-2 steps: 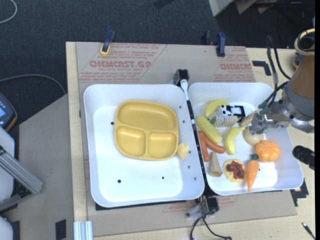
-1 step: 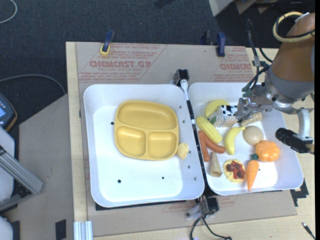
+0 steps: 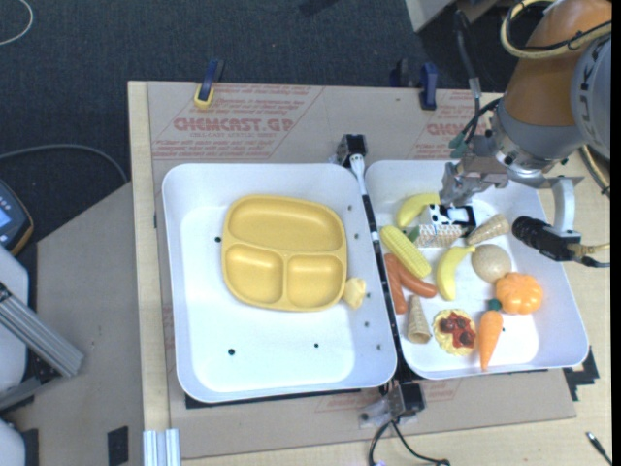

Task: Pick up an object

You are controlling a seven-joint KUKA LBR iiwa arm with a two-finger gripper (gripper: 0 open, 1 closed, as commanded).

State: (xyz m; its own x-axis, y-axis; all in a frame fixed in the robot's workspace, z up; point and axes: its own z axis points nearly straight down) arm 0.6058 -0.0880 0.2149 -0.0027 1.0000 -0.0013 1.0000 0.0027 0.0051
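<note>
Pincer (image 3: 456, 194): we see it low over the right bin's (image 3: 572, 343) far edge, above a black-and-white toy (image 3: 444, 223) by a banana (image 3: 417, 207); its state we cannot tell. 2 white bins rest on a brown bench (image 3: 281, 115), dark floor (image 3: 97, 27) beyond.

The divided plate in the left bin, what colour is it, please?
Yellow; the divided plate shows plainly in the camera view.

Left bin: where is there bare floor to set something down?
Left bin: bare floor left of the yellow tray and along the near edge below it. Right bin is crowded with toy food; the hand hangs over its far side.
</note>
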